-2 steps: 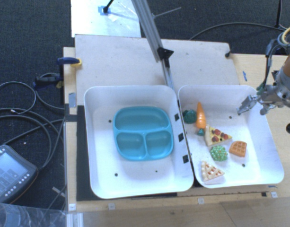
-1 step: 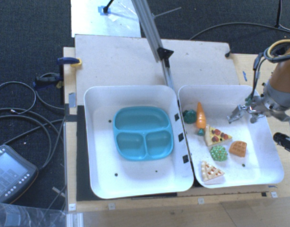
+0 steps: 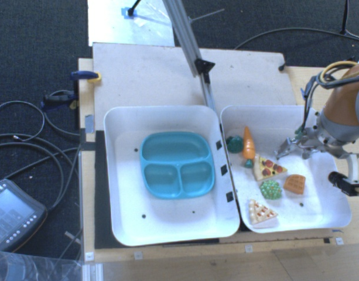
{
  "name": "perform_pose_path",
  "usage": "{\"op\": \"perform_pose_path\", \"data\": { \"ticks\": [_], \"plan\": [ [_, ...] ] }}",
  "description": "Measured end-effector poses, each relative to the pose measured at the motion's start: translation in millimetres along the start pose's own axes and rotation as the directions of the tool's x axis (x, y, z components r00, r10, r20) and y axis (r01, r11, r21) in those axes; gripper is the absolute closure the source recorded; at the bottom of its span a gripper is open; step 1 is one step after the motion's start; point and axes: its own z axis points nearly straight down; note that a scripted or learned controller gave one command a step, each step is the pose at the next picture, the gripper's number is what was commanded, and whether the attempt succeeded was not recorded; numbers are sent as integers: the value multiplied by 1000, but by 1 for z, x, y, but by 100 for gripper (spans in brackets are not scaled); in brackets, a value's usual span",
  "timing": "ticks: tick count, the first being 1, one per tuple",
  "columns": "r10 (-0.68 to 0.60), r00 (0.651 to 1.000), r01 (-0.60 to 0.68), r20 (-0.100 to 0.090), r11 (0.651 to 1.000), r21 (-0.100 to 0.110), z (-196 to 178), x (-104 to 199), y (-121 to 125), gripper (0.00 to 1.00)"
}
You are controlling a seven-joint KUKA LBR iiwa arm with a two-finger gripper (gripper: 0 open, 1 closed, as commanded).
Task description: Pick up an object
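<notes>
On the table two shallow white bins sit side by side. The left bin holds a teal divided plate with three compartments, lying flat near its middle. The right bin holds a cluster of toy foods: an orange carrot stands near the dividing wall with a dark green round piece just beside it on the left, a pizza slice lies just below the carrot, a green bumpy ball sits under that, a brown waffle-like piece lies just right of the ball, and a second pizza slice rests nearest the front wall. The gripper hangs over the upper right part of the right bin, its fingers spread apart and holding nothing, above bare bin floor to the right of the carrot and above the first pizza slice. The grey arm with its orange band reaches in from the right. A slanted metal pole crosses the table's back and ends near the bins' shared corner. Cables and a handheld pendant lie on the dark floor at left.
</notes>
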Motion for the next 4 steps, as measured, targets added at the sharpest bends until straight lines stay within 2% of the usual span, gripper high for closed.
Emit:
{"op": "perform_pose_path", "data": {
  "ticks": [1, 2, 3, 4],
  "plan": [
    [0, 1000, 0, 2, 1000, -7, -14, -1, 2, 100],
    [1, 1000, -1, 2, 1000, -8, -59, -2, 0, 100],
    [-7, 1000, 7, 3, 1000, -11, -122, 4, 0, 100],
    [-7, 1000, 7, 1, 1000, -5, -123, 4, 1, 100]
  ]
}}
